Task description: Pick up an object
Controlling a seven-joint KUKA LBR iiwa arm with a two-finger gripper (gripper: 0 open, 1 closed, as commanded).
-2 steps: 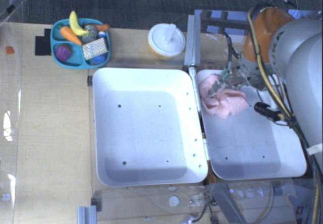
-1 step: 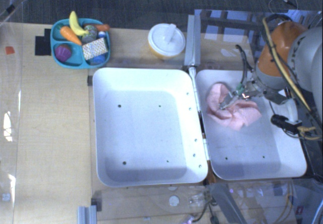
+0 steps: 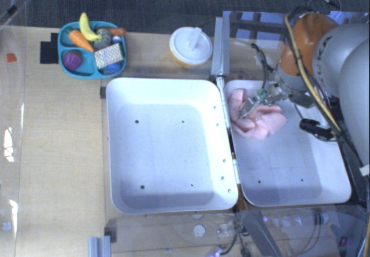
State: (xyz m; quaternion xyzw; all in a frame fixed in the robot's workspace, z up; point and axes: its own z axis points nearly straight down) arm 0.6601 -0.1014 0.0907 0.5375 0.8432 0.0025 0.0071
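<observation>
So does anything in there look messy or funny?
Only a little. The pink cloth lies crumpled in a heap at the far left end of the right bin, close to the wall, not flat. The gripper is down on it. The blue tray of toy food looks tidy.

Cloth [image 3: 258, 118] in right bin [image 3: 300, 186] — hand [image 3: 252, 105] on it.

A pale pink cloth [image 3: 258, 118] is seen in the white right bin [image 3: 300, 186]; the left bin [image 3: 167, 192] is white too. The arm [image 3: 341, 59] is coloured grey with an orange band [image 3: 303, 39]. At upper left, a blue tray [image 3: 65, 47] is filled with a yellow banana [image 3: 87, 28], an orange carrot [image 3: 80, 40] and a purple piece [image 3: 72, 60]. The desk [image 3: 52, 151] is light tan.
</observation>
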